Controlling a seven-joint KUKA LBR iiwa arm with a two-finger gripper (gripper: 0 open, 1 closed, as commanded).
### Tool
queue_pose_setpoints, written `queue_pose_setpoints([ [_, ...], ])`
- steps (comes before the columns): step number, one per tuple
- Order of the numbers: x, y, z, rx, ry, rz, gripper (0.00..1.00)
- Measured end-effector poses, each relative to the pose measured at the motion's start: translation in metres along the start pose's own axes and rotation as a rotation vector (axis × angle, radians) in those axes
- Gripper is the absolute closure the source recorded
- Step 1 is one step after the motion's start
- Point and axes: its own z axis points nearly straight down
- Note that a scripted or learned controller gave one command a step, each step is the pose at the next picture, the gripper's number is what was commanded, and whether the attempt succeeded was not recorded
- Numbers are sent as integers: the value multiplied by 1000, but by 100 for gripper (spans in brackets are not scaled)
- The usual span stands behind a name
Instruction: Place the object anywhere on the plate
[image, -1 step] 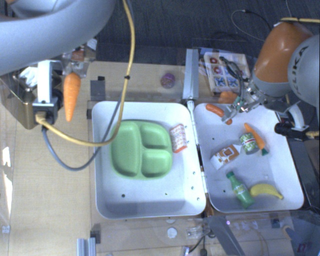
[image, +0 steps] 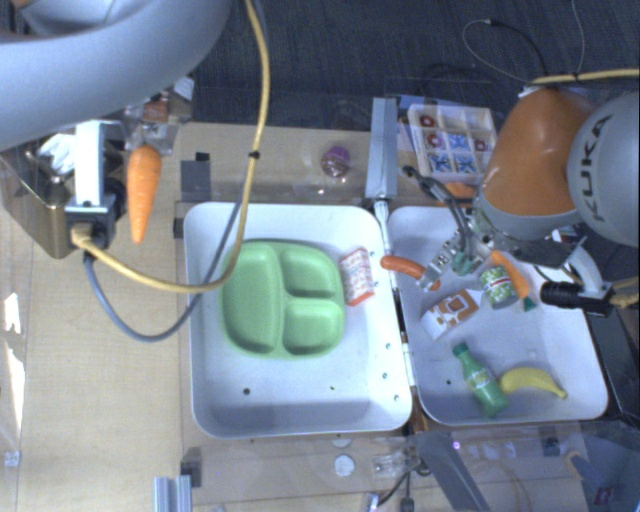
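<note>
A green divided plate (image: 283, 298) lies in the left bin (image: 215, 395). A red and white snack packet (image: 357, 277) rests against the plate's right edge, partly on the rim. In the right bin (image: 570, 400), my gripper (image: 443, 268) hangs low at the bin's upper left. It is just right of an orange sausage (image: 403, 265) that lies by the bin's left wall. A small brown and white carton (image: 450, 311) sits directly below the gripper. I see nothing held in the gripper.
The right bin also holds a green and white can (image: 497, 288), a small carrot (image: 517, 279), a green bottle (image: 480, 379) and a banana (image: 533, 382). A large carrot (image: 143, 190), a yellow cable (image: 262, 80) and a picture card (image: 450, 135) lie outside the bins.
</note>
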Motion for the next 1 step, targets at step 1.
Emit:
queue_pose_setpoints([
  [1, 48, 58, 0, -1, 0, -178, 100],
])
